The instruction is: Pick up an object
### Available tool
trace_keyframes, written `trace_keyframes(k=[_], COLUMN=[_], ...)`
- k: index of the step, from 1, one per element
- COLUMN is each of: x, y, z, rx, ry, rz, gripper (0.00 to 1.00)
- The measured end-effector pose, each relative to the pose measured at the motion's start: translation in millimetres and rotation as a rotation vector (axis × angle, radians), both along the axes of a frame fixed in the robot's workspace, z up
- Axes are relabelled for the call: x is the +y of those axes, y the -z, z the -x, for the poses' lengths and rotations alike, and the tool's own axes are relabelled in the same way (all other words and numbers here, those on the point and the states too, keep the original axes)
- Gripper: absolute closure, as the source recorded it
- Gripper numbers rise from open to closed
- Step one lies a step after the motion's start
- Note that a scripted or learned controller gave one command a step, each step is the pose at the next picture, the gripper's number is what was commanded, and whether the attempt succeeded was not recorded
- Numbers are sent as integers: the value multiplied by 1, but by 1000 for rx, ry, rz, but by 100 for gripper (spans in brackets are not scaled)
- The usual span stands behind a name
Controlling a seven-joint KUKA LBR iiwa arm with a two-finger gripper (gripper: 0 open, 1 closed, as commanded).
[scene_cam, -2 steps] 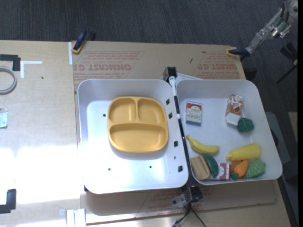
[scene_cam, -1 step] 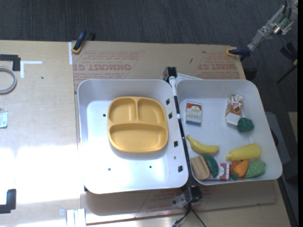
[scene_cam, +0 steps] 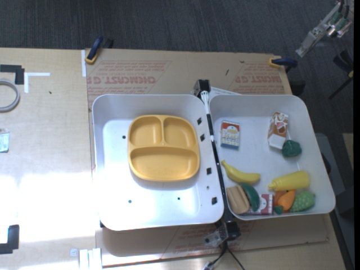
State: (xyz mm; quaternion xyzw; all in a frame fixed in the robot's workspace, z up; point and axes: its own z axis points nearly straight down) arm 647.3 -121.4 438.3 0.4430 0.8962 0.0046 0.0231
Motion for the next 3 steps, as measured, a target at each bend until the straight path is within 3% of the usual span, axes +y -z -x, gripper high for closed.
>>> trace_keyframes(k=[3], x=[1], y=[-28], z=[-3], rx=[-11], ry=[-5], rz=[3], gripper=[100])
